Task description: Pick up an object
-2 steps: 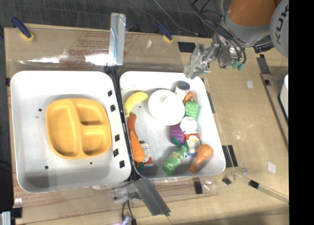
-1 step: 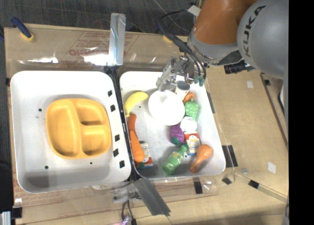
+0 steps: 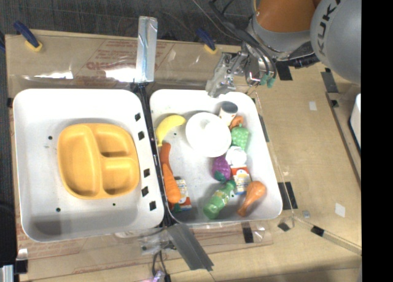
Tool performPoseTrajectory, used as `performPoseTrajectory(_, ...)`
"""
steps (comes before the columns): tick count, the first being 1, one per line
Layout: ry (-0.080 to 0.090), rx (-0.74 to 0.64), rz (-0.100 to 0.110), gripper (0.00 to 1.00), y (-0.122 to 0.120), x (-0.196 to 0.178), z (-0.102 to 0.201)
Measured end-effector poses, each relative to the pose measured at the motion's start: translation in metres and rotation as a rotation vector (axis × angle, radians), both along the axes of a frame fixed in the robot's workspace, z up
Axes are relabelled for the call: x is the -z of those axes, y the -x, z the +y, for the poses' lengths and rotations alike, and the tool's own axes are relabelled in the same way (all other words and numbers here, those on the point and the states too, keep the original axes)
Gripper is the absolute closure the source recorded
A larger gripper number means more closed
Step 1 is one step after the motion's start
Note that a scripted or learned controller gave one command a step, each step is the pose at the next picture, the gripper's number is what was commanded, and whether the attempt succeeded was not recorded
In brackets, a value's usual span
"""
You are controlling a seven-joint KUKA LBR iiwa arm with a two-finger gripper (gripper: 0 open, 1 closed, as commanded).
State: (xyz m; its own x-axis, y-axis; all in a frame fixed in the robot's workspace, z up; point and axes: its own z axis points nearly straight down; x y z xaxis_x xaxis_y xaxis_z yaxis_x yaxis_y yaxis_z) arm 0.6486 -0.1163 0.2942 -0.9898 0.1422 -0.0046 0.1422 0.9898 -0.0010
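- Hovering gripper [image 3: 230, 77] sits above the right bin's [image 3: 270, 170] far rim; fingers too blurred, cannot tell how open, nothing visibly held.
- Carrot [image 3: 168, 176] lies along the left wall, beside the banana [image 3: 168, 126].
- Likely light, stiff, smooth plastic; grab mid-body across the narrow width.
- Yellow tray [image 3: 98, 159] in the left bin [image 3: 31, 152].

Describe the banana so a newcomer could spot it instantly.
Look in the right bin, the crowded one beside the bin holding the yellow tray. At its upper left, against the dividing wall, lies the banana, just left of the white round lid. It is the bin's one plain yellow curved piece; the carrot below is orange.
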Motion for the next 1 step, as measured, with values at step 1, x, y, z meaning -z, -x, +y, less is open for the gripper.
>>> performPoseTrajectory(1, -0.002, -0.365, 0.009, 1.00, 0.0077, 0.1079, -0.0702)
